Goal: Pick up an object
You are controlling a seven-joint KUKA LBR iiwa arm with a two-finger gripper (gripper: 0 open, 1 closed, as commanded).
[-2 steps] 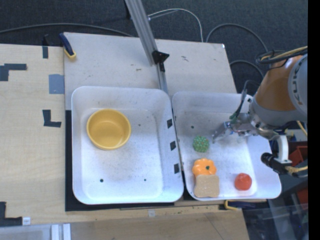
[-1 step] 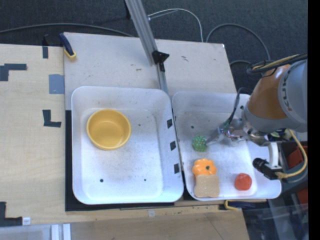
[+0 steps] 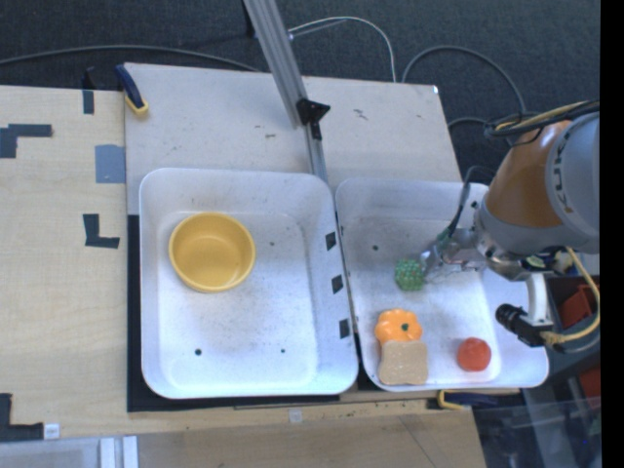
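Note:
In the right bin (image 3: 390, 213) lie a small green bumpy ball (image 3: 409, 275), an orange pumpkin-like piece (image 3: 399, 326), a tan bread slice (image 3: 403, 364) and a red ball (image 3: 474, 354). The gripper (image 3: 430, 260) hangs low in this bin, its tip right beside the green ball on that ball's upper right. The arm's grey and orange wrist (image 3: 531, 198) reaches in from the right. The fingers are too small and dark to read.
The left bin (image 3: 283, 291) holds a yellow bowl (image 3: 212, 252). A grey metal pole (image 3: 283, 57) slants down to the gap between the bins. Cables lie on the dark floor behind the bench.

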